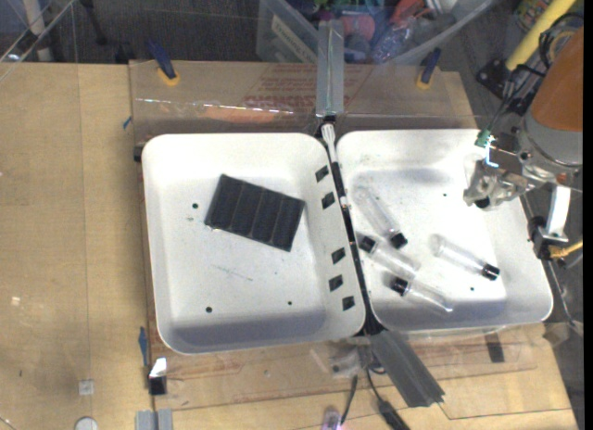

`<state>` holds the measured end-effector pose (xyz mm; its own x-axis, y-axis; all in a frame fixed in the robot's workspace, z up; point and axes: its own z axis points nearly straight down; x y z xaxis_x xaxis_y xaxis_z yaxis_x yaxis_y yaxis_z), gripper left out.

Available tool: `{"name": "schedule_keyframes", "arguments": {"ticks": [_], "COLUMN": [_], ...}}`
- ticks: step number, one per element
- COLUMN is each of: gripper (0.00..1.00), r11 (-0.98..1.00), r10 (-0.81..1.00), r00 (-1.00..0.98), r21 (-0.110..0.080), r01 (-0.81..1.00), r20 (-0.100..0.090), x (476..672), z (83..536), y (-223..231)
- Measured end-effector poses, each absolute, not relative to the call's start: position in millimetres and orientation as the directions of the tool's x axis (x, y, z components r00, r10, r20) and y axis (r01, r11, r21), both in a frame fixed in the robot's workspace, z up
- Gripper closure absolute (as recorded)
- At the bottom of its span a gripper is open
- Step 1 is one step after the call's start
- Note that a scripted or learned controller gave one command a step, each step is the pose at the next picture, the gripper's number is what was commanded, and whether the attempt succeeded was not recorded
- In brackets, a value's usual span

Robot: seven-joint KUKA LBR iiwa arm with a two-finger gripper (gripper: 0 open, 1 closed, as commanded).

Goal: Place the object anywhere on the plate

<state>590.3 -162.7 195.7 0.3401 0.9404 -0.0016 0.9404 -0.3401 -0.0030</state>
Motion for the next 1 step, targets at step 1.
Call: {"name": "schedule_keyframes", "arguments": {"ticks": [1], "gripper": [1.00], "r11": [-0.587], "r10": [0.810], "r00": [0.587], "r21": [-0.002], "r01": [0.810], "r20": [-0.001], "x": [544.6], "z": [257.2], "y": [-144.8]}}
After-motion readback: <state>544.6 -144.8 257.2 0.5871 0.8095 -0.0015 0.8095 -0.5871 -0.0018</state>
